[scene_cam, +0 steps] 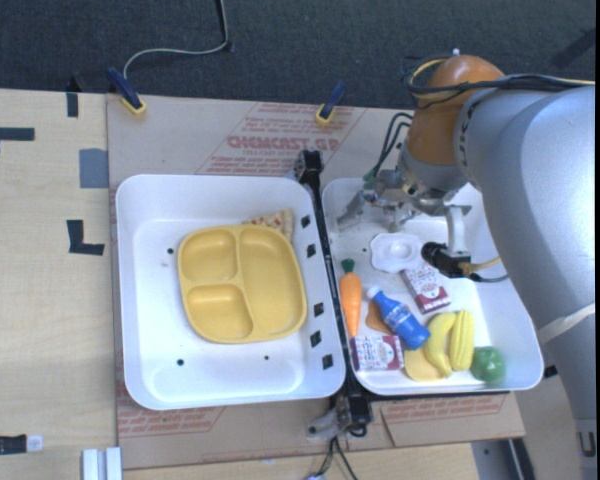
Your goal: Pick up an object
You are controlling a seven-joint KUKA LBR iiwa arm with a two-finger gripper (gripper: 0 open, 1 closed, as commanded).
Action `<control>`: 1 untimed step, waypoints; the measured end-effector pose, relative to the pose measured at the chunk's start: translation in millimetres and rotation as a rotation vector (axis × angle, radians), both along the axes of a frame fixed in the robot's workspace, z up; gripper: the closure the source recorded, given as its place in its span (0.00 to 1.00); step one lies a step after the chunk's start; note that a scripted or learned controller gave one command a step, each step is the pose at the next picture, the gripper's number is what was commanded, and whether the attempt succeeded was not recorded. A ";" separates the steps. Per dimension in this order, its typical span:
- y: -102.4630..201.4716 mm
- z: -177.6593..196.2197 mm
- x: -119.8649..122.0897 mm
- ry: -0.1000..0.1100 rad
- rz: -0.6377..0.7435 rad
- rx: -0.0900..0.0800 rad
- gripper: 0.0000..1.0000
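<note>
Camera view, gripper (380,200) over right bin (520,313), grip state unclear, arm hiding bin's corner.

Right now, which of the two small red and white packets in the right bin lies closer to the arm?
The packet beside the white cup, higher in the bin. The other packet lies at the bin's near edge, below the carrot.

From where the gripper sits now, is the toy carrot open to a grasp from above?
Probably yes. The carrot lies uncovered by the right bin's left wall, though that wall and the blue bottle crowd it.
</note>
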State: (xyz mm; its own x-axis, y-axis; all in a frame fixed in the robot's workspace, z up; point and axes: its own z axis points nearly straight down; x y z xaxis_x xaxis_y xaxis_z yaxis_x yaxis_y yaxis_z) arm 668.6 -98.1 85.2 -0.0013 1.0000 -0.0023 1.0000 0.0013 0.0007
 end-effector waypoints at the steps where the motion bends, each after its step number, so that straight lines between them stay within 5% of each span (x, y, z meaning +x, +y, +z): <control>1: 3.1 0.0 -0.1 0.000 -0.001 -0.001 0.00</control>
State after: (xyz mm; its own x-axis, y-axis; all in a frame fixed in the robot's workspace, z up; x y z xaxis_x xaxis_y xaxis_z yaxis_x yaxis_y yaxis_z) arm 668.5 -95.0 85.2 -0.0005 1.0000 -0.0031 1.0000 0.0005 0.0008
